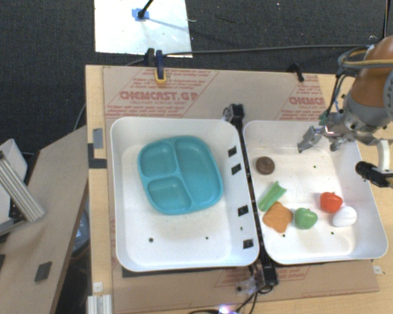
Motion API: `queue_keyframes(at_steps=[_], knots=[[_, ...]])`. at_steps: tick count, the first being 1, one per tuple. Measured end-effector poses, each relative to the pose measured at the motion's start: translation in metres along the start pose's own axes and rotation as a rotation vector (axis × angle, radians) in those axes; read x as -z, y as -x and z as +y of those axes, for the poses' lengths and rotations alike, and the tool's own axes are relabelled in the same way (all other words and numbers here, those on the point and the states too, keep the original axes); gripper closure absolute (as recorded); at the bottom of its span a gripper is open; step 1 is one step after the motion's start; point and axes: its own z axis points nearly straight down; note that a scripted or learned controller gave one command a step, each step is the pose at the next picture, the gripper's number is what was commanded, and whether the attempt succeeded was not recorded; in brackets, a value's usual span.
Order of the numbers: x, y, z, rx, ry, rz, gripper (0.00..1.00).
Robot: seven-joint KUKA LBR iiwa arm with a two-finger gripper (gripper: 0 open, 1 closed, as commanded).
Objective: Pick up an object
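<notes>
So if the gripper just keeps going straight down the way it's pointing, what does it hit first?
Probably bare floor of the right bin. The gripper hangs over the bin's back part; the brown round piece lies nearer the camera and to its left, seemingly off that line, though depth is unclear.

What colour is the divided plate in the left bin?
Teal blue; the divided plate shows clearly in the camera view.

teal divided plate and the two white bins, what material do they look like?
Teal divided plate: likely moulded plastic; uniform colour, rounded compartment ridges, soft satin sheen. Left bin and right bin: probably thin formed plastic; smooth white, rounded corners, shallow flared walls, mild gloss. Neither can be confirmed by look alone.
</notes>
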Motion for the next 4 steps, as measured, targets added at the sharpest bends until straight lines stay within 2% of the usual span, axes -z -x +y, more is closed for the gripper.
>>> queue_keyframes(at_steps=[1,2,4], knots=[[-0.045,-0.001,0.001,0.001,-0.002,0.001,0.0],[-0.031,0.0,0.002,0.003,0.004,-0.002,1.0],[0.056,-0.002,0.003,0.0,0.001,0.0,1.0]])
